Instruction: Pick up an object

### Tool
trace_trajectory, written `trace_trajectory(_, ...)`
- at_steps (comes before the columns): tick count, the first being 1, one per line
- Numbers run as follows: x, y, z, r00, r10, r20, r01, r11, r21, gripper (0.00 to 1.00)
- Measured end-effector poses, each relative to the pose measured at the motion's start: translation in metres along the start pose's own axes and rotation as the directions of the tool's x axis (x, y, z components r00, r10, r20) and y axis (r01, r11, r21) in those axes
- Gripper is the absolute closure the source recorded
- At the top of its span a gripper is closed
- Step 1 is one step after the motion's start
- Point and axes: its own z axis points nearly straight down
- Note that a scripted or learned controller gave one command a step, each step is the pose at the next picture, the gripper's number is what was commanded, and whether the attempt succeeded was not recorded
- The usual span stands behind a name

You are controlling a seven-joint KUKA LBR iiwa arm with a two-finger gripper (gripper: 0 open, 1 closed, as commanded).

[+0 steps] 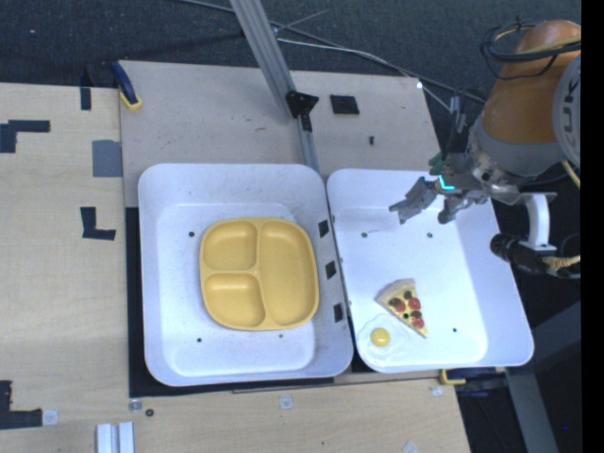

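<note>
Looking down from the fixed overhead camera, I have the grey two-finger gripper over the upper part of the right-hand shallow white bin, close to that bin's far rim. Its two dark fingers are spread apart, angled down and leftward, and I see nothing between them; whether the tips touch the bin floor I cannot tell from this slant. A small teal light glows at the wrist just above the fingers, and the grey arm with its orange band comes in from the upper right. Well apart from the gripper, near the front of the same bin, lies a toy pizza slice, a tan wedge with red spots, its point aimed toward the lower right. Just beside it, to the lower left, sits a small round yellow piece near the bin's front-left corner. In the left-hand shallow white bin a yellow plastic divided plate with three compartments lies flat, roughly centred. Both bins rest side by side on the pale wooden bench.
</note>
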Motion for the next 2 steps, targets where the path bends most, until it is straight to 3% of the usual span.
trace_trajectory(1,0.0,0.0,-0.001,1.0,0.0,0.0,0.0,1.0,-0.002,0.0)
trace_trajectory(2,-0.002,0.008,0.049,1.0,0.001,0.002,-0.001,1.0,0.002,0.0)
